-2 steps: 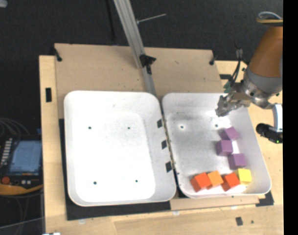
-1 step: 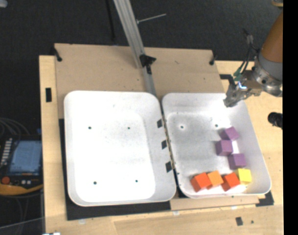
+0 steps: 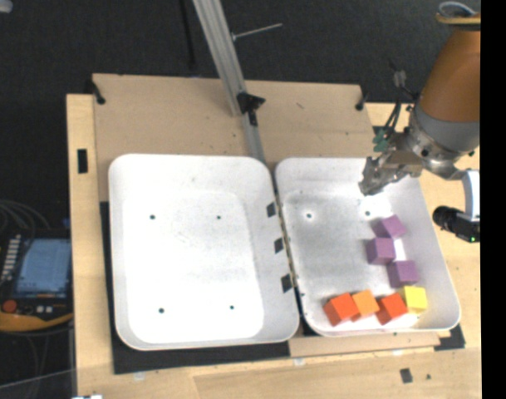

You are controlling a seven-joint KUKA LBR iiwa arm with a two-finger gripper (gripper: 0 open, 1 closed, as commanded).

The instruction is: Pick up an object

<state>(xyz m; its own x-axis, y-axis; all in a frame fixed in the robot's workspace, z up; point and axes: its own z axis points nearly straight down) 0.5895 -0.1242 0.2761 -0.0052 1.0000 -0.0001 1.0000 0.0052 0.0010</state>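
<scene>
In the right bin (image 3: 319,239) lie several small blocks. Three purple blocks (image 3: 387,241) form a line down its right side. Along the near edge sit an orange-red block (image 3: 342,307), a paler orange block (image 3: 365,302), a red block (image 3: 392,307) and a yellow block (image 3: 415,298). My gripper (image 3: 374,181) hangs over the bin's far right corner, above and behind the top purple block, apart from it. Nothing shows between its fingers.
The left bin (image 3: 194,248) sits beside the right one, joined by black clips at the middle. A slanted metal pole (image 3: 223,52) rises behind the bins. A handheld controller (image 3: 32,277) lies off the bench at the left.
</scene>
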